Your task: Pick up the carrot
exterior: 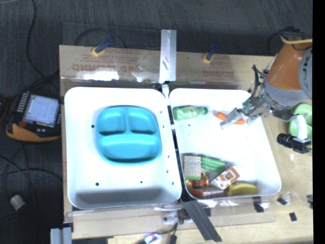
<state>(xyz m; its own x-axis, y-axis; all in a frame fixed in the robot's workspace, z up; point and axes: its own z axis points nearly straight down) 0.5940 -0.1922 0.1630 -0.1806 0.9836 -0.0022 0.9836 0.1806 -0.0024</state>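
Arm slants low from right bin's right edge; gripper grasps carrot. Bottle near back-left corner.

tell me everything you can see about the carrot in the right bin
The small orange carrot looks like a short, smooth plastic toy piece. It lies flat on the floor of the right shallow white bin, near the far wall, right of a green bottle-like item. The grey two-finger gripper sits right beside it, partly covering it; contact is unclear.
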